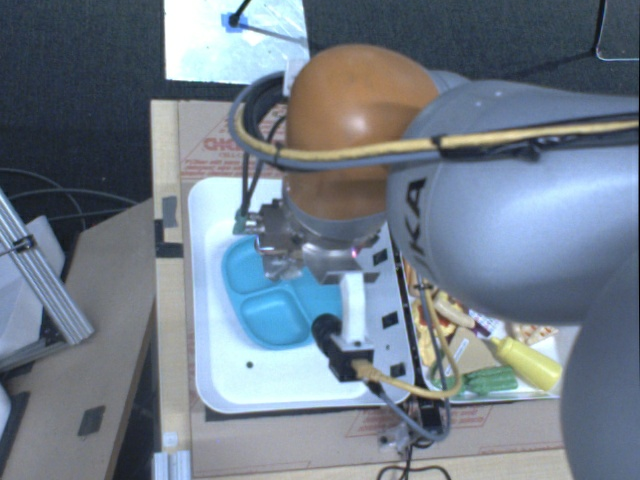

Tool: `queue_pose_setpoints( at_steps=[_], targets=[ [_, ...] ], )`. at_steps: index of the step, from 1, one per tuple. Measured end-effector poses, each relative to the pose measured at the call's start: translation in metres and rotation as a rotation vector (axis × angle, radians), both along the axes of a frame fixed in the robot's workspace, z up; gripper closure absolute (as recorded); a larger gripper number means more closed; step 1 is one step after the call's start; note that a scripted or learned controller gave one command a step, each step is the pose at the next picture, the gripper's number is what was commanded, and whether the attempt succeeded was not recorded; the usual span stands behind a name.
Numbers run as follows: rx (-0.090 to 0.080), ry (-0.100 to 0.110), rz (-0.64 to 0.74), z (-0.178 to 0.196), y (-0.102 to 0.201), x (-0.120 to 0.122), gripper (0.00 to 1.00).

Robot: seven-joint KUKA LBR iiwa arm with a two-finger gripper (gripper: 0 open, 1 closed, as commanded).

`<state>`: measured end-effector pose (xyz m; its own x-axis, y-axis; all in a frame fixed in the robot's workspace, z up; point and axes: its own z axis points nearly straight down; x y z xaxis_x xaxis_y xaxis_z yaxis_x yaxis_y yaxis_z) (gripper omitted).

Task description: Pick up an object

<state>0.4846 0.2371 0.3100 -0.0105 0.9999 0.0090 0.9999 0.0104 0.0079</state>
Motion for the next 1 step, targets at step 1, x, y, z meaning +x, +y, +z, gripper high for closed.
queue_pose_setpoints(
  at_steps=[1],
  targets=[
    [-0.014, 0.013, -0.015, -0.1246, -0.0319, 0.0690, 1.00]
  ],
)
